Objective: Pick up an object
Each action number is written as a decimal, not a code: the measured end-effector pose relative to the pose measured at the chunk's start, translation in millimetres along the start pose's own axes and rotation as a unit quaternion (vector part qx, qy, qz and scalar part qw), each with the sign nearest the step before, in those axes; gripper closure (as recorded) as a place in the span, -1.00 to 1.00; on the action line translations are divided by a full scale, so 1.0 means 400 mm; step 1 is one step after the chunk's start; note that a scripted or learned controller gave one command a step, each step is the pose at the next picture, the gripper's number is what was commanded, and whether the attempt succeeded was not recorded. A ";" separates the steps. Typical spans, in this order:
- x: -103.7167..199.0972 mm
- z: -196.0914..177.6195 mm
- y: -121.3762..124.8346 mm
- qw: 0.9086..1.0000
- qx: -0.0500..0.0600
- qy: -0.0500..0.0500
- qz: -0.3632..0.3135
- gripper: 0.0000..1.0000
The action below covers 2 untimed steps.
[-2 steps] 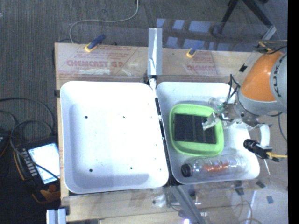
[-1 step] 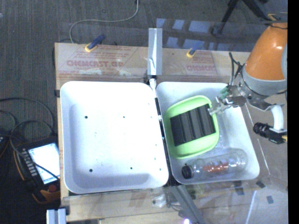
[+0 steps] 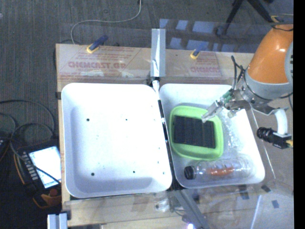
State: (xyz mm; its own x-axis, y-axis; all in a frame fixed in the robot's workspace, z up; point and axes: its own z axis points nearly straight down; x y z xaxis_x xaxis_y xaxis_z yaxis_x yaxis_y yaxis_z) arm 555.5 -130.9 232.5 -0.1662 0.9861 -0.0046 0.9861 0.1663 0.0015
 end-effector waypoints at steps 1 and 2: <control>-0.109 0.319 0.059 0.991 -0.011 0.004 0.133 -1.00; -0.113 0.295 0.057 0.991 -0.010 0.005 0.135 1.00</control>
State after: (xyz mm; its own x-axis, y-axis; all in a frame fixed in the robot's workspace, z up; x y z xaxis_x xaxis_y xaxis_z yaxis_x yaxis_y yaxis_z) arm 585.8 -172.2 114.6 0.1030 0.9946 0.0083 0.9944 -0.1032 0.0219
